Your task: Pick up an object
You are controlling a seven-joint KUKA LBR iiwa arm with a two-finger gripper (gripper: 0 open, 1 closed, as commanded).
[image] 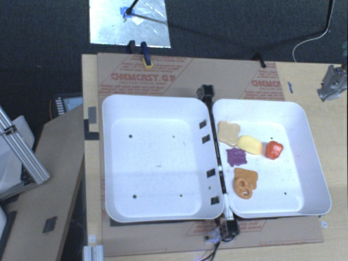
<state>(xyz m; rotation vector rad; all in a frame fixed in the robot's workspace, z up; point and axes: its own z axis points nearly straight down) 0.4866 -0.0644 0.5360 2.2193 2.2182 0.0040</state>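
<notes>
- Dark floor surrounds the desk (pixel 179 72) with two white bins.
- Tomato (pixel 273 149), lemon (pixel 250 144), pretzel (pixel 244 182) lie in the right bin (pixel 304 162); nothing lifted yet.
- Claw (pixel 331 85) waits beyond that bin's far right corner; its state I cannot tell.

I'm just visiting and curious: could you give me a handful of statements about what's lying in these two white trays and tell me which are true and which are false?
1. All the small items lie in the right bin. True.
2. The red item sits in the left bin. False: it is in the right bin.
3. The yellow item lies between the red item and the beige bread-like piece. True.
4. The purple item rests on top of the brown pretzel. False: they lie apart, purple farther back.
</notes>
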